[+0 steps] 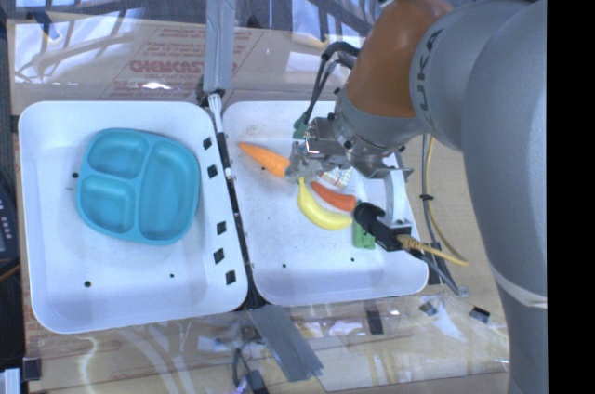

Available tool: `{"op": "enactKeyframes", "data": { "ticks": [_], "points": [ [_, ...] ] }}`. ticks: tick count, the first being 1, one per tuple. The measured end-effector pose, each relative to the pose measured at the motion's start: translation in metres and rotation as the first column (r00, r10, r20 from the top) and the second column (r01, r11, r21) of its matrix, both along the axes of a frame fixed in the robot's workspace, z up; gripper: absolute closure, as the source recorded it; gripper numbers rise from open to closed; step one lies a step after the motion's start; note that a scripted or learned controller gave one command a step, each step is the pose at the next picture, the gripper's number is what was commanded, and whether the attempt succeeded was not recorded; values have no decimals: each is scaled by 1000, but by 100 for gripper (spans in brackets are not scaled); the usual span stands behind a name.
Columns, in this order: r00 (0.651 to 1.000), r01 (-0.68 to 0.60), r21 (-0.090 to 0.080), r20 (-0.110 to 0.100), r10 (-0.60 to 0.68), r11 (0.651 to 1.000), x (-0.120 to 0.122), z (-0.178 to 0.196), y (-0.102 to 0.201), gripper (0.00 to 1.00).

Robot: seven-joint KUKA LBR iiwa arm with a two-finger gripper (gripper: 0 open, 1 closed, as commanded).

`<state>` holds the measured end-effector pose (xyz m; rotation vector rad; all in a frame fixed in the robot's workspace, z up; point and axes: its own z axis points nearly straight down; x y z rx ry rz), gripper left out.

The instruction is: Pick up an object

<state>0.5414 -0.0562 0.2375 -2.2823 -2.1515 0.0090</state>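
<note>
In the right bin [288,276] lie an orange carrot [263,159], a yellow banana [319,208], a red-orange piece [334,196] beside the banana, and a small green block [363,237] near the right wall. My gripper [311,162] hangs low over the bin's middle, just right of the carrot's thick end and directly above the banana's upper tip. The grey arm with its orange band covers the bin's upper right part and whatever lies under it.
The left bin [56,290] holds a blue divided plate [139,184]. A ridge with black clips [223,225] separates the two bins. Cables [432,248] run along the right bin's right edge. Cardboard and plastic sheeting lie behind the bins.
</note>
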Motion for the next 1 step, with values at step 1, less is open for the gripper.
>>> {"op": "enactKeyframes", "data": {
  "ticks": [1],
  "points": [
    [1000, 23, -1, -1, -23, 1000, 38, -27, -18, 100]
  ]
}}
